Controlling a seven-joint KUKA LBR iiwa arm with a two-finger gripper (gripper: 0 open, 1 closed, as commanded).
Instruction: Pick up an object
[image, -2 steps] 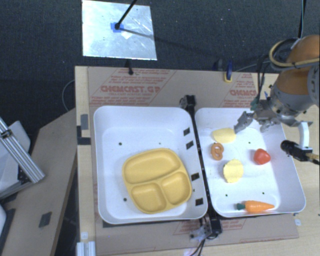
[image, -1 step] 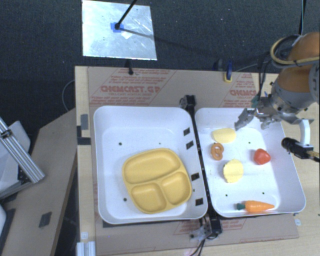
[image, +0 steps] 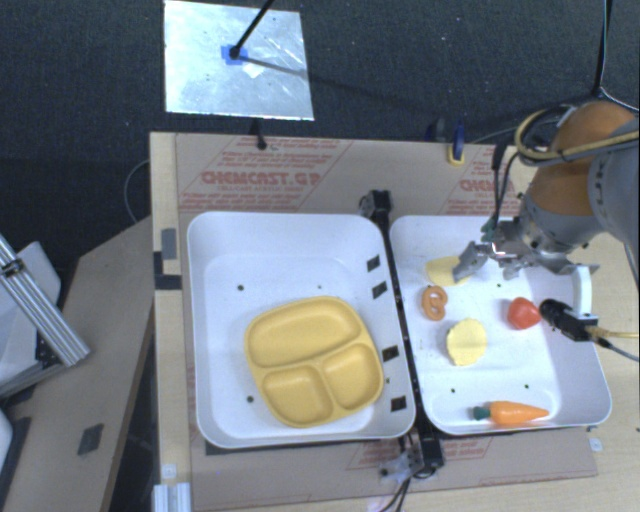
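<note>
Brown board (image: 300, 175) printed "CHEMCAST GP" carries both white bins.
From the right, the arm (image: 575, 190) slants down; its gripper (image: 478, 258) hangs open over the yellow piece (image: 441, 270), upper right bin (image: 590, 385).

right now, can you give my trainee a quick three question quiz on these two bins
1. True or false: the yellow divided tray lies in the right bin.
2. Which item lies nearest the front rim of the right bin? A) carrot B) tomato C) pretzel
3. Fill in: the hand hangs just above the pale yellow ____.

Key: 1 false, it lies in the left bin. 2 A. 3 wedge; the round yellow piece lies further forward.
</note>
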